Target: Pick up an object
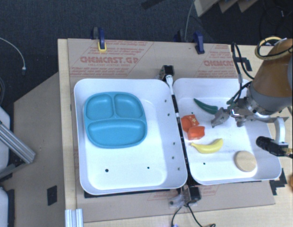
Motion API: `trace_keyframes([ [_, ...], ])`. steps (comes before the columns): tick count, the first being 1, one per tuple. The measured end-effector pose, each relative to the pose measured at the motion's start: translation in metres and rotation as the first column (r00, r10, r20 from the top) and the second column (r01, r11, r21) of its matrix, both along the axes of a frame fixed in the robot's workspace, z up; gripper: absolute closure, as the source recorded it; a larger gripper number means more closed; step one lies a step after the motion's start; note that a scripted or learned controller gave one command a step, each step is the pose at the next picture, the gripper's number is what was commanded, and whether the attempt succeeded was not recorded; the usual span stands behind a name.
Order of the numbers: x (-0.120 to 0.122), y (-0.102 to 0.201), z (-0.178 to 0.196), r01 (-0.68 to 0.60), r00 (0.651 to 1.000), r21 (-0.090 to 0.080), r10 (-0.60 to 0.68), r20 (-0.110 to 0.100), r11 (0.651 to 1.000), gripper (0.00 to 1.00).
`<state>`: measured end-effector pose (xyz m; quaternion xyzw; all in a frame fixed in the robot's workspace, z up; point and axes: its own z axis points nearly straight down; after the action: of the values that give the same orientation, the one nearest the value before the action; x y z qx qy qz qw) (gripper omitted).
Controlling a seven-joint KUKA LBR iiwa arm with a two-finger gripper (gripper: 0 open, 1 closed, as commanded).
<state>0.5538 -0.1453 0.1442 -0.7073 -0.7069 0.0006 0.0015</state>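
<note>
I see gripper (228,117) over right bin (260,175), fingers spread, grasping nothing. Green pepper (206,106) just beside fingertip; risk: nudging it aside, closing on air.

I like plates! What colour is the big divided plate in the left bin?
Light blue: the three-compartment plastic plate, clearest in the camera view.

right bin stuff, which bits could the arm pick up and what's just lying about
For the job: gripper, green pepper, red pieces, banana, round biscuit, right bin.

Just lying about: blue divided plate, left bin, blue clamps.
</note>
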Motion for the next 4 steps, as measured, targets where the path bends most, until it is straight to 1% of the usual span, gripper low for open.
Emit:
trace_keyframes([
  [1, 0.0, 0.0, -0.051, 0.0, 1.0, 0.0, 0.0, 0.001, 1.0, 0.0],
  [2, 0.0, 0.0, -0.04, 0.001, 1.0, -0.002, -0.001, 0.004, 1.0, 1.0],
  [3, -0.005, 0.001, 0.004, -0.001, 1.0, -0.002, 0.001, 0.005, 1.0, 1.0],
  [4, -0.008, -0.003, 0.064, -0.001, 1.0, -0.002, 0.001, 0.005, 1.0, 1.0],
])
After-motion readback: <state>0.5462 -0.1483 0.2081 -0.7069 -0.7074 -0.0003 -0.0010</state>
